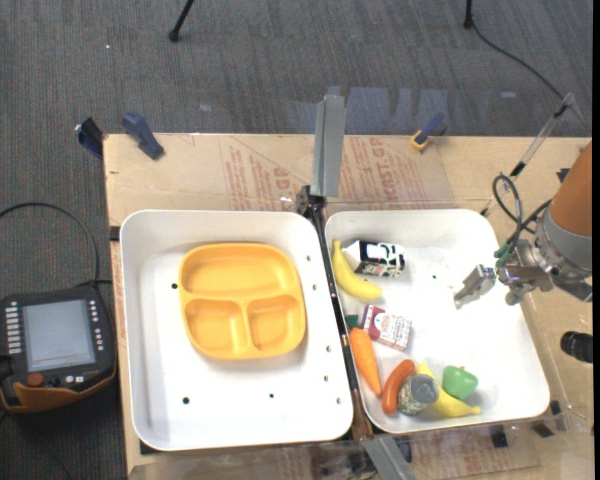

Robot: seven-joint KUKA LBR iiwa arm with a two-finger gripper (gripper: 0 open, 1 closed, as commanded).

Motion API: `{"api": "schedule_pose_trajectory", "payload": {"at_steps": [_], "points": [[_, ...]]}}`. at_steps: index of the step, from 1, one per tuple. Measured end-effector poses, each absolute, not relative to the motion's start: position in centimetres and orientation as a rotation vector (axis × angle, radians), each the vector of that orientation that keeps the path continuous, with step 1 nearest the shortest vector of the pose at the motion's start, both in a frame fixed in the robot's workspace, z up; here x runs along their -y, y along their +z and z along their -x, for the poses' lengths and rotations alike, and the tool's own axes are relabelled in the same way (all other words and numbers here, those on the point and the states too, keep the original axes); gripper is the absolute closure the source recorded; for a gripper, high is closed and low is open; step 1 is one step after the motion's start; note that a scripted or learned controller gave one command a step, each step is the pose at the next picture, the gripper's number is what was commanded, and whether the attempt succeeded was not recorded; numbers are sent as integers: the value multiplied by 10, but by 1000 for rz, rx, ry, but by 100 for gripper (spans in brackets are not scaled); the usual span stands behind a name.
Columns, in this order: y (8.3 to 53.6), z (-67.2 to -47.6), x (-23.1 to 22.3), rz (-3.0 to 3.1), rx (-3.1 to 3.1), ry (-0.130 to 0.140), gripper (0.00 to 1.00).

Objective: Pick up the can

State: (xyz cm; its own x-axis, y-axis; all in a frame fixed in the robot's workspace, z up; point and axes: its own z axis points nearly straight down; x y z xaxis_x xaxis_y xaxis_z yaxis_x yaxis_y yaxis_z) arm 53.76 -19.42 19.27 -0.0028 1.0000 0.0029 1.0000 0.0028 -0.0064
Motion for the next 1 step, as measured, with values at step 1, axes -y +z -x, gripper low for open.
{"api": "schedule_pose_trajectory", "payload": {"at_steps": [1], "points": [[91, -546, 147, 2325, 2119, -4, 0]]}}
